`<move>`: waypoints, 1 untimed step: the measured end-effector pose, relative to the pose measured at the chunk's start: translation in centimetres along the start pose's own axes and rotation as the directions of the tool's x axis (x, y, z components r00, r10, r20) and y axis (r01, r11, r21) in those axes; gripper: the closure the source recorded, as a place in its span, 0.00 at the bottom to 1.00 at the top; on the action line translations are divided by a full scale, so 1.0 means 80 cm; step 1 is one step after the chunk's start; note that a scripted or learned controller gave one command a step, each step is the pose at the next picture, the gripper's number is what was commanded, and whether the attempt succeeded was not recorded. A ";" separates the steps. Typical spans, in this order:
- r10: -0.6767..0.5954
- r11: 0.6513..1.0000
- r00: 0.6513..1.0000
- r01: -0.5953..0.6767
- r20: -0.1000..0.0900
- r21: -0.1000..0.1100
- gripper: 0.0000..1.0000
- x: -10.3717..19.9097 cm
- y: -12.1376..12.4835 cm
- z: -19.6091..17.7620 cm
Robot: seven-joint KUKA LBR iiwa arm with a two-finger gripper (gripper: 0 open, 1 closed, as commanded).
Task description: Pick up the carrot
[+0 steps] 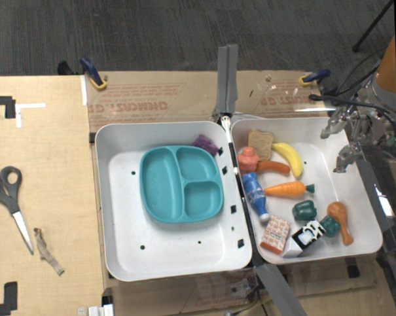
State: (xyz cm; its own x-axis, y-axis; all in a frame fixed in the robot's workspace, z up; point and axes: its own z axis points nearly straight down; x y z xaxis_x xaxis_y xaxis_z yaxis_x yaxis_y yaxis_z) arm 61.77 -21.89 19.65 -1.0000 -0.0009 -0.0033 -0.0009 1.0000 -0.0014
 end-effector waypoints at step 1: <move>-0.025 1.000 1.000 0.025 0.000 -0.002 0.00 0.013 0.079 0.122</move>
State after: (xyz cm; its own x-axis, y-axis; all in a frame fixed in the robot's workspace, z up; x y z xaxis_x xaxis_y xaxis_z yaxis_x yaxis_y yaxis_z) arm 60.72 -15.55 9.88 -0.9997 -0.0261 -0.0033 -0.0261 0.9997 0.0001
